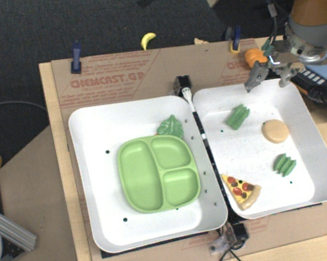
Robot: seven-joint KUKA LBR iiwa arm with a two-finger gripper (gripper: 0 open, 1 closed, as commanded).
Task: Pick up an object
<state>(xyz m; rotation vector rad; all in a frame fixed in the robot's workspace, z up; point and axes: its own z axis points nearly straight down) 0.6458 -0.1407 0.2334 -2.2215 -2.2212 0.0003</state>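
My gripper [269,78] hangs over the far edge of the right bin [309,129], its two fingers spread apart with nothing between them. In that bin lie a green ridged piece [237,116], a round tan bun [275,131], a second green ridged piece [284,165] and a pizza slice [242,190] near the front left corner. The first green piece is left of and nearer than the gripper.
The left bin [96,167] holds a green divided plate [157,172] and a green leafy piece [170,126] at its far side. A small orange object [253,56] and a yellow banana [147,39] lie beyond the bins. Blue clamps [75,58] hold the board.
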